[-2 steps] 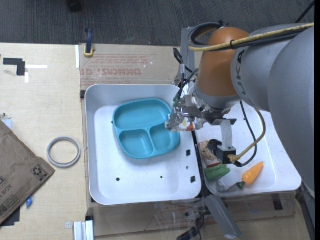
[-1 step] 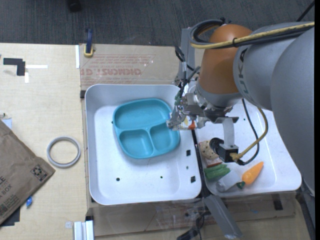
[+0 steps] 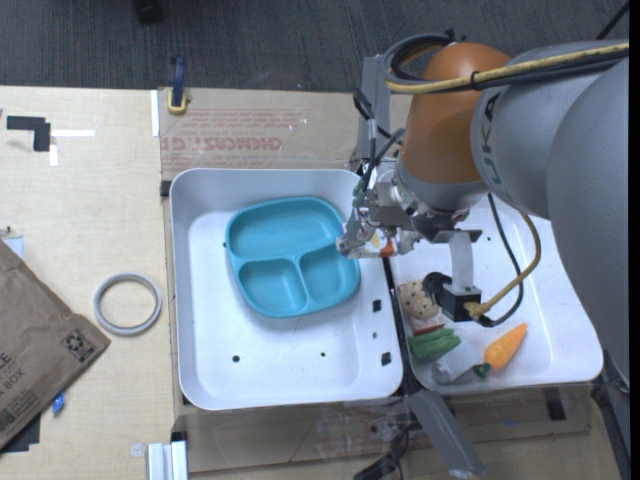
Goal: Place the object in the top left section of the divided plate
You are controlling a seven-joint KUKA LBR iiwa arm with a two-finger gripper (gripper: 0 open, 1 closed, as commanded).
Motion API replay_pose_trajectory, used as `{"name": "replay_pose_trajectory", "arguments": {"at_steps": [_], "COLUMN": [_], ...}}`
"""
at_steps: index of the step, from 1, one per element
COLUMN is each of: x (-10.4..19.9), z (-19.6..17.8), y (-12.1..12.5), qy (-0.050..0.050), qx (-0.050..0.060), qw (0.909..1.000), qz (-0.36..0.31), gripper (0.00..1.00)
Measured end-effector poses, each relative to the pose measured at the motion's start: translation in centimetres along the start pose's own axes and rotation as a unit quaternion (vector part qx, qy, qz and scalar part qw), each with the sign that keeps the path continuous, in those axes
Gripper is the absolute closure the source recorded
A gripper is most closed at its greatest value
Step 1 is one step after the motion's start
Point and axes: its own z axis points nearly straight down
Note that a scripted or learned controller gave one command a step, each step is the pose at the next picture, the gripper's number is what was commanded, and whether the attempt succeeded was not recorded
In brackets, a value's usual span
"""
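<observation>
We note gripper at right edge of blue plate; finger spread, contents: cannot tell. Plate lies in left bin. Carrot, green vegetable well right of plate.

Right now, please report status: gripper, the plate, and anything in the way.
Gripper at right rim of the blue divided plastic plate, something small and orange at its tip. Plate lies in the left white bin. Toy foods in the right white bin.
</observation>
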Motion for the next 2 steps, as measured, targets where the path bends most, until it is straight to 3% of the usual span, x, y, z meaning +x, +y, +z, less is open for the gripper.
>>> {"name": "replay_pose_trajectory", "arguments": {"at_steps": [1, 2], "x": [0.0, 0.2], "z": [0.0, -9.5], "y": [0.0, -2.6], "qy": [0.0, 0.001], "qx": [0.0, -0.004], "qw": [1.0, 0.9999], "qz": [0.0, -0.01], "gripper": [0.0, 0.0]}}
